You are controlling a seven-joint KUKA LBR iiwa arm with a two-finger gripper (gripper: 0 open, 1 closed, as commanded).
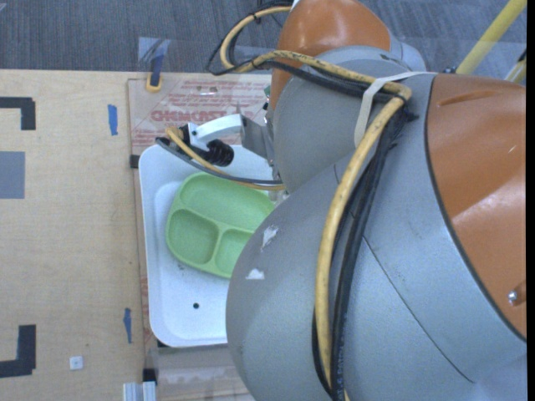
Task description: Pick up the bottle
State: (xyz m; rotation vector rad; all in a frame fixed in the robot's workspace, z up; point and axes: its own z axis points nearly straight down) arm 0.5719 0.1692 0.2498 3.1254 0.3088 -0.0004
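So yeah, most of what you get from up here is me. My big grey-and-orange arm [393,249] is slung across the bench from the right and covers pretty much everything on that side. My gripper [255,144] is down at the far end of the shallow white plastic bin [159,257], tucked under my own wrist. Honestly, I can't tell whether it's spread or pressed together, or whether it's got anything in it. Too much of me in the way.

What's actually clear: a light green plastic plate with divided compartments [209,224] lies in the white bin, towards the far half. Its right side runs under my arm. The gripper is just beside the plate's far rim; touching or not, can't tell. There's a tiny dark speck [196,306] on the bare bin floor, on the near side of the plate and well apart from the gripper.

The bottle? I can't tell where it is, since whatever sits to the right of the plate is hidden behind my arm.

Around the bin, the pale plywood bench top [67,241] is to the left, with black tape corner marks [23,111] and a couple of short blue tape strips [111,119]. Behind the bin sits a flat cardboard sheet with red printing [192,107], and past that is grey carpet floor [100,7].
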